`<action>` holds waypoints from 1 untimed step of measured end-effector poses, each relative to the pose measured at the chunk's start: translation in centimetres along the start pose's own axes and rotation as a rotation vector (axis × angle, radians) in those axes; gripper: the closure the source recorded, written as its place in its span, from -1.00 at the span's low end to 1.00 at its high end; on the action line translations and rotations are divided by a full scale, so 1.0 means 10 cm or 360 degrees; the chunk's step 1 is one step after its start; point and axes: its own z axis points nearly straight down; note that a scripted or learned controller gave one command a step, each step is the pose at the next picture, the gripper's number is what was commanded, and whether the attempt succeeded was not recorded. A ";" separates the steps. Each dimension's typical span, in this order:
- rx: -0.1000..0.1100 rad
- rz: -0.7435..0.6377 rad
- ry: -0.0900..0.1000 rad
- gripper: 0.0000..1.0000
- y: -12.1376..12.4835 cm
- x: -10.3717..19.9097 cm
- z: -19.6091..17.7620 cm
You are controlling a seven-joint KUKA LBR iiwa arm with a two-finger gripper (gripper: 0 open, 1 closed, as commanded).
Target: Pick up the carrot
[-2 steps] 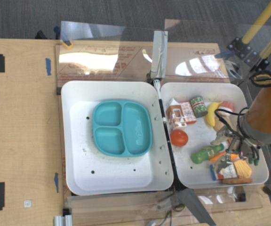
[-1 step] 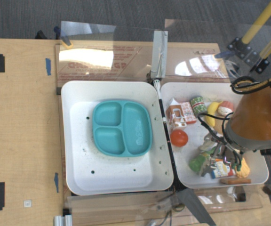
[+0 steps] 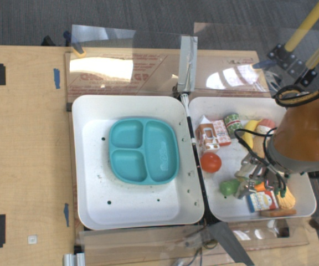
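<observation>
Camera view: gripper hangs low over right bin.

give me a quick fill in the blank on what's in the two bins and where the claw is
1. The teal divided plate lies in the ____ bin as the camera sees it.
2. The plate has ____ compartments.
3. The claw is over the ____ bin as the camera sees it, among the toy foods.
4. The round tomato near that bin's left wall is ____ in colour.

Missing words: left; three; right; red
</observation>
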 end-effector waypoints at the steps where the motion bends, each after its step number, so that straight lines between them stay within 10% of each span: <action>1: -0.0003 -0.0030 0.0021 1.00 0.45 -0.05 -1.50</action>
